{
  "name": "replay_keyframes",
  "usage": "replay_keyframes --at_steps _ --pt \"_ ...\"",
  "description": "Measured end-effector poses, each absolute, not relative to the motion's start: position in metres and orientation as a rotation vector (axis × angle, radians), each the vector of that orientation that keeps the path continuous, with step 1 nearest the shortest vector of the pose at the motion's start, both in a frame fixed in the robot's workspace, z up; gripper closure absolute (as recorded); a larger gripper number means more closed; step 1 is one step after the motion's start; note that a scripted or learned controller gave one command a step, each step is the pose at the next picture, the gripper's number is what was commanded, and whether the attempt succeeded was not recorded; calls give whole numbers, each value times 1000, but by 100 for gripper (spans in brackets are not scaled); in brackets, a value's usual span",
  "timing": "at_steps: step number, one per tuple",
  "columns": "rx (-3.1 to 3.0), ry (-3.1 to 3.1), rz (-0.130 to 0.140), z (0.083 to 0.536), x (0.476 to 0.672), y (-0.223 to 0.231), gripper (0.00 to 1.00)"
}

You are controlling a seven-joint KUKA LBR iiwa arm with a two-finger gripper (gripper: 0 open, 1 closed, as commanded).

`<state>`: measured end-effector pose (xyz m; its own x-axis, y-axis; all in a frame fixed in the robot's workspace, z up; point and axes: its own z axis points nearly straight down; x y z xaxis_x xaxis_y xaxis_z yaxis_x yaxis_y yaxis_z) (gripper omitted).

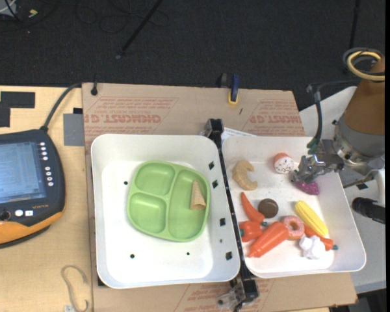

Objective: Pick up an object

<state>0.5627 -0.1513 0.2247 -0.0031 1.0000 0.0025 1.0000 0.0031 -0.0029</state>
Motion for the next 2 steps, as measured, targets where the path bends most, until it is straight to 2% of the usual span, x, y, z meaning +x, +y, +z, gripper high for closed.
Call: replay_keyframes --at_steps 2 --pt "-2218 -2223 0 224 591 -80 100"
